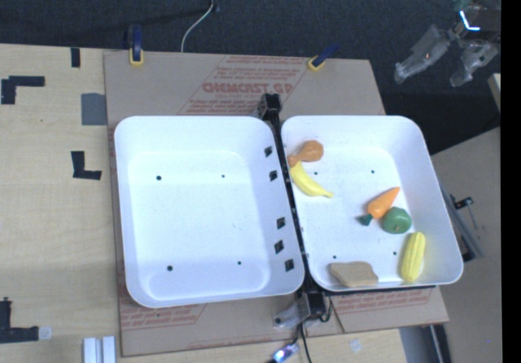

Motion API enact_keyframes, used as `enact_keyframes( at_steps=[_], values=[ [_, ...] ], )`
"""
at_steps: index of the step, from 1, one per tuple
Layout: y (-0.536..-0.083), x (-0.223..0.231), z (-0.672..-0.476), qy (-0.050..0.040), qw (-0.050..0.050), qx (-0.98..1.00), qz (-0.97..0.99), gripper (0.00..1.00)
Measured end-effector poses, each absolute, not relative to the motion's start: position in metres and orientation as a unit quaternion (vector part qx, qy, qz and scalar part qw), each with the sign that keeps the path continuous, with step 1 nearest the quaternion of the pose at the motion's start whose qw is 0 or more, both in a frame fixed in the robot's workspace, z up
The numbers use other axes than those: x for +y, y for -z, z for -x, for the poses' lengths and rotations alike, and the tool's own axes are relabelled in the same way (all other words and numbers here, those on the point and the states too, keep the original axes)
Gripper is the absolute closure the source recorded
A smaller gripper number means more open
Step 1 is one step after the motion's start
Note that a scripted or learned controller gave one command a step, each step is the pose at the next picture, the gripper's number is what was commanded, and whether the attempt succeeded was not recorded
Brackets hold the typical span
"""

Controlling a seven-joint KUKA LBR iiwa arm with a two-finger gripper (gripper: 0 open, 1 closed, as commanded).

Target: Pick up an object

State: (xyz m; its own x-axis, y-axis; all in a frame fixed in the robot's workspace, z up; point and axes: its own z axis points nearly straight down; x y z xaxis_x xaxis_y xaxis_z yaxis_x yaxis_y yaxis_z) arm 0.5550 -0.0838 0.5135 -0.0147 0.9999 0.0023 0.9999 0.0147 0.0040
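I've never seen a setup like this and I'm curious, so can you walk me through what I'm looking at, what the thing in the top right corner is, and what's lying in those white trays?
This is a single camera fixed above a workbench, looking down at a slant. Two shallow white bins sit side by side on a cardboard sheet: the left bin and the right bin. The grey shape in the upper right corner is the robot arm's gripper, the part that grabs things; it hangs off beyond the bins, above the dark floor, and holds nothing.

The right bin contains toy foods: an orange piece and a banana near the divider, a carrot touching a green round piece, a yellow corn cob and a tan slice like bread at the near edge. The robot's job is to pick one up, and it hasn't reached in yet.
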Motion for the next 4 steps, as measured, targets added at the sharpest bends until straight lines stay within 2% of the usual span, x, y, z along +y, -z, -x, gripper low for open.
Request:
enact_keyframes(
  at_steps=[1,2,3,4],
  values=[
    [-0.516,-0.091,-0.558,0.0028,-0.002,0.708,-0.706,1.0],
    [-0.513,0.008,-0.53,0.0011,-0.002,0.711,-0.703,1.0],
    [-0.534,0.104,-0.51,0.0003,-0.001,0.712,-0.703,1.0],
    [-0.533,0.158,-0.483,0.002,-0.002,0.71,-0.704,1.0]
  ],
)
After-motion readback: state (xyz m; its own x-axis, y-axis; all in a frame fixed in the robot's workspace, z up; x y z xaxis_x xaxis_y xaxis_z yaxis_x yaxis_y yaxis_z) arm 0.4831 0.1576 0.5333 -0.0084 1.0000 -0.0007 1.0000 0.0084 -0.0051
